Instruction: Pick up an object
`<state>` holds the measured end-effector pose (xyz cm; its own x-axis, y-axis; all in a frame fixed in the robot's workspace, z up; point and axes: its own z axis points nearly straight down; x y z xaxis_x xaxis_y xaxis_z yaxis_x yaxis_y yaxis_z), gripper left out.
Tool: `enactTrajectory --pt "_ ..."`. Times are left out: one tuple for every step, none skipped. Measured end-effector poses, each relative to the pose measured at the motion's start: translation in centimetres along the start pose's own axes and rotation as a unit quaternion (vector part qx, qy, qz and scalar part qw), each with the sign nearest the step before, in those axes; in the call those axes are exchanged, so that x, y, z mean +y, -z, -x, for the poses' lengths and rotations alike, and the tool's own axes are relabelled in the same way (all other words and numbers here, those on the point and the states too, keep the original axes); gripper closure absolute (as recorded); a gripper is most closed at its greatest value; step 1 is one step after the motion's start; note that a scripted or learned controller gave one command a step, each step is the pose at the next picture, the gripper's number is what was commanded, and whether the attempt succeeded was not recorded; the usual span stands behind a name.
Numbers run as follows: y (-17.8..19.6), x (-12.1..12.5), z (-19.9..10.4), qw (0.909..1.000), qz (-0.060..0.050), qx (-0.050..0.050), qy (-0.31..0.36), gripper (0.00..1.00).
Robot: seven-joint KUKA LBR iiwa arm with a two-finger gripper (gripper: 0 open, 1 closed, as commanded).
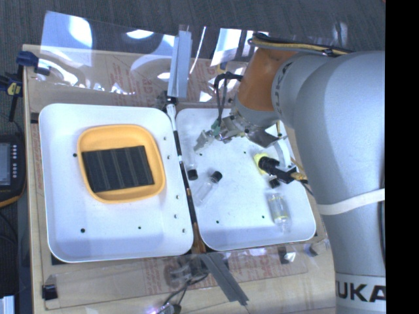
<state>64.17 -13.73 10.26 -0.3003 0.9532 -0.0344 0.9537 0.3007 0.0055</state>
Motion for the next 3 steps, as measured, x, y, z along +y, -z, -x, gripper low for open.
enactTrajectory --pt "-1.2 -0.8 7.5 0.9998 -0.003 0.017 0.0 0.0" --pt "-0.9 1.0 1.8 0.9999 -0.004 0.013 -0.005 0.0" --pt "-0.3 0.9 0.7 1.0 -0.002 0.003 -0.001 0.0"
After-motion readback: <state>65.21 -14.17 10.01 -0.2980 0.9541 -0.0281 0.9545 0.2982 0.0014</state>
